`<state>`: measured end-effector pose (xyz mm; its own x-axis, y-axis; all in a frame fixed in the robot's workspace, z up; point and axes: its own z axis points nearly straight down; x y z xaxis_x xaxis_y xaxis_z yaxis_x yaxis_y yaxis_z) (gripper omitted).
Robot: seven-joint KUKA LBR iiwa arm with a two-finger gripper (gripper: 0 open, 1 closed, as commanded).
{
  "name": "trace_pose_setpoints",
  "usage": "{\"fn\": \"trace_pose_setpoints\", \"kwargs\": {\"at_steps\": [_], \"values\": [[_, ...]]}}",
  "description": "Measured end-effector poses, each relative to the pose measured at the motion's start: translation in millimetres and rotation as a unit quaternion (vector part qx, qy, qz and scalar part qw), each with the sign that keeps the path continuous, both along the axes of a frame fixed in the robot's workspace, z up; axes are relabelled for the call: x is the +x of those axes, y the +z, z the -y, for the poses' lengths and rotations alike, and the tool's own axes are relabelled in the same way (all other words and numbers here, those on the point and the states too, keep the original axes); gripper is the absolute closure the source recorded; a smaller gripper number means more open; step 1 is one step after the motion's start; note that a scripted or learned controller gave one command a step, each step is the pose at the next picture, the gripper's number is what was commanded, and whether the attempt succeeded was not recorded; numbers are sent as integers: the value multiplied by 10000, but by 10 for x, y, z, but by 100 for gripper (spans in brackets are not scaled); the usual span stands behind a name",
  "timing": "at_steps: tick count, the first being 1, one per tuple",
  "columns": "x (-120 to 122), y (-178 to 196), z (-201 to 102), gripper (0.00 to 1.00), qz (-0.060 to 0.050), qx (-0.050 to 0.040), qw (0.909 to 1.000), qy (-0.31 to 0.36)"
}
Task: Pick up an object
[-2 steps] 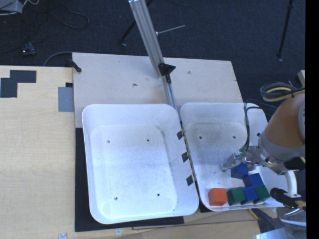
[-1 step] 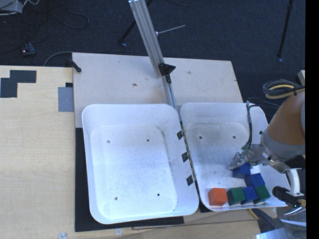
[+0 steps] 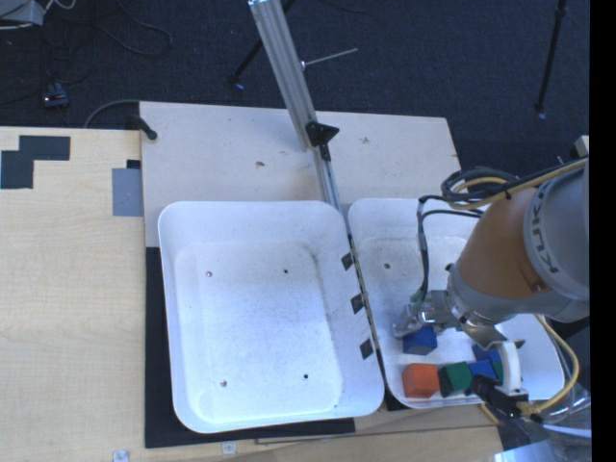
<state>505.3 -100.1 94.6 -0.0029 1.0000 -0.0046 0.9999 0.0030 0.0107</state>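
Gripper point(image 3: 416, 318) low in right bin point(image 3: 385, 229), over blue block point(image 3: 421, 340). Finger state: cannot tell. Block's long axis unclear, partly hidden.

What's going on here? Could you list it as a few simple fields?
arm: reaches in from the right, over the right bin
gripper: low in the right bin, at the blue block
grip: cannot tell if anything is held
other things in right bin: orange block, green block, another blue piece
left bin: white, beside the right bin
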Motion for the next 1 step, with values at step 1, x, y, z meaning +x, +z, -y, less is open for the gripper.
{"fn": "trace_pose_setpoints", "kwargs": {"at_steps": [1], "values": [[-175,1070,-576,100,-40,36,10000,7]]}}
